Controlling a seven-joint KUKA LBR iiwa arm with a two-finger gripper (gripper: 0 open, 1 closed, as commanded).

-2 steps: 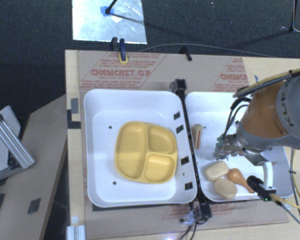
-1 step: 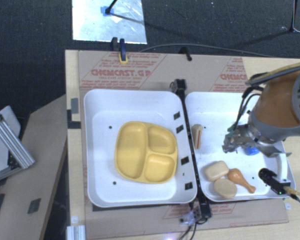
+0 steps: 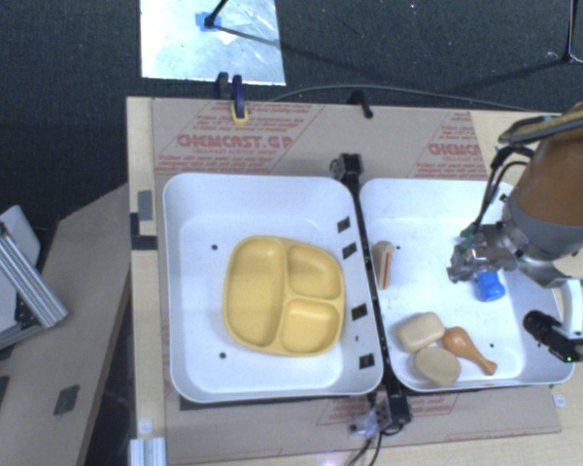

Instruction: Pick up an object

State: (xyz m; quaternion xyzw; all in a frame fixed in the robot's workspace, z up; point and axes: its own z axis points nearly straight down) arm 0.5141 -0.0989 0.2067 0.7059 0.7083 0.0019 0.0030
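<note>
Small blue object in right bin

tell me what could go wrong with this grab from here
1. The gripper sits right beside the small blue object, near the right bin's middle; a slightly off closing could nudge it away rather than catch it.
2. The arm hangs low over that bin, so a sweep toward the chicken drumstick and the two bread rolls could scatter them.
</note>
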